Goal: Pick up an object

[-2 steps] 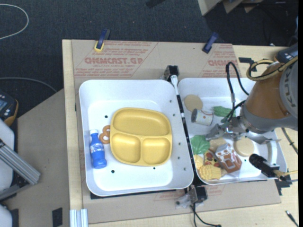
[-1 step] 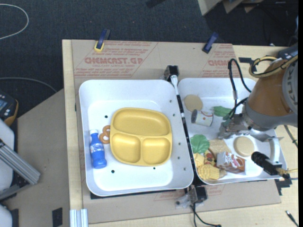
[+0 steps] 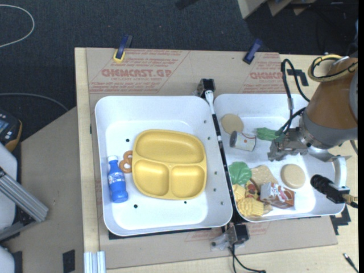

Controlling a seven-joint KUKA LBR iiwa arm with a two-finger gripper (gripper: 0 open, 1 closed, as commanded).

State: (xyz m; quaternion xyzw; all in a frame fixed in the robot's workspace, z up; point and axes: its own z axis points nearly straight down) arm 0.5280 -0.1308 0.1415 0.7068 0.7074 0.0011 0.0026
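Far to the left of my gripper (image 3: 282,148), in the left white bin (image 3: 108,115): a blue plastic bottle with a white label (image 3: 117,181) lying flat, a small orange pretzel-shaped ring (image 3: 126,161) at its top end, and a yellow three-compartment plastic tray (image 3: 169,164) just beside them.

I am over the right white bin (image 3: 256,102), at its right-hand part. Candidate objects, all well within reach:
- flat tan round disc (image 3: 231,123), left of me and farther from the camera
- small white cylinder (image 3: 245,143) on its side, left of me
- dark green leaf-shaped piece (image 3: 265,133), just beside me on the left; contact cannot be judged
- ruffled bright green lettuce piece (image 3: 240,173), left of me and nearer the camera
- pale speckled square cracker (image 3: 263,175), touching the lettuce
- yellow lattice waffle piece (image 3: 250,207) at the bin's near wall
- red-and-white wrapped packet (image 3: 279,194), resting against the cracker
- pale beige round bun (image 3: 294,176), nearly under me, just to the camera side.

Whether my gripper is released or clenched: cannot tell. No object visibly held.
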